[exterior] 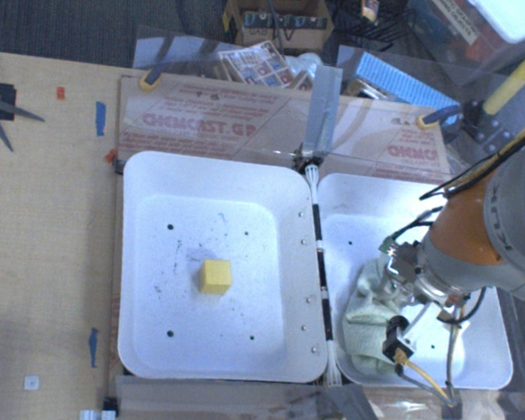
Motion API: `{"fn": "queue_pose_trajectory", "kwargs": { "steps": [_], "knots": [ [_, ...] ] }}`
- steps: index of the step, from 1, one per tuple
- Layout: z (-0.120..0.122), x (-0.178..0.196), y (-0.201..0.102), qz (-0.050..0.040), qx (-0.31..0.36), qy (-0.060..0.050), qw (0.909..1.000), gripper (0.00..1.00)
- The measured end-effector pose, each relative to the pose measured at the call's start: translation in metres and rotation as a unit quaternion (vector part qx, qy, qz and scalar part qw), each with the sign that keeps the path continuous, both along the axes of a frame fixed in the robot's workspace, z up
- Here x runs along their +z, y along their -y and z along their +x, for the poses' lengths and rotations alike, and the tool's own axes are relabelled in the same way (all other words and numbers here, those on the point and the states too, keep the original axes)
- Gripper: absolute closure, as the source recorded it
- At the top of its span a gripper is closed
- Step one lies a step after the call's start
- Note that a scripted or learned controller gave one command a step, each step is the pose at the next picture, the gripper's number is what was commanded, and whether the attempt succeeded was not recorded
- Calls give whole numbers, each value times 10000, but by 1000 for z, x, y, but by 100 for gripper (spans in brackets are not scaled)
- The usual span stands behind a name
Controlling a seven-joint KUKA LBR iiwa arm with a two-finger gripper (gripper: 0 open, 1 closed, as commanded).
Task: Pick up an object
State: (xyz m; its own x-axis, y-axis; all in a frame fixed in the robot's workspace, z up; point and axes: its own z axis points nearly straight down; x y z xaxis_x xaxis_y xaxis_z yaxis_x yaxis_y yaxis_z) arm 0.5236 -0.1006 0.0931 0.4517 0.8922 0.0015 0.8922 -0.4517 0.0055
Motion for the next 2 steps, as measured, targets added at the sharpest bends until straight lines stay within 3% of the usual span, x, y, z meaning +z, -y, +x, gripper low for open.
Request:
{"fn": "queue_pose_trajectory", "kwargs": {
  "steps": [1,2],
  "knots": [
    [15,88,-26,0,-2395,-65,9709,100],
    [68,186,-23,-3,-1751,-58,9845,100]
  ]
}}
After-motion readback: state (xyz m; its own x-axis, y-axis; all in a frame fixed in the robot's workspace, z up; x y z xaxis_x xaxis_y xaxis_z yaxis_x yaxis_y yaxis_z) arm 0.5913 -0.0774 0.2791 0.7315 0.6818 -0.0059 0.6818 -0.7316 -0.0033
